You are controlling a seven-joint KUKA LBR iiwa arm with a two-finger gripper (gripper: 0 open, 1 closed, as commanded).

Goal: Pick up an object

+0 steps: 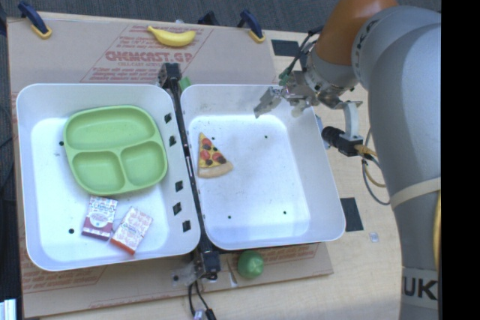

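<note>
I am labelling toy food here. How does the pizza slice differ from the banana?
The pizza slice is a triangle with red topping; the banana is a curved, plain yellow shape. The pizza slice lies inside the right bin; the banana lies on the cardboard behind both bins. Both lie flat, apart from the gripper.

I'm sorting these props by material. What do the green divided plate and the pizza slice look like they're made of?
Green divided plate: likely moulded plastic, matte, with one even colour and soft rounded ridges. Pizza slice: probably a plastic or rubber toy, going by its flat painted toppings and uniform crust; which one can't be told.
</note>
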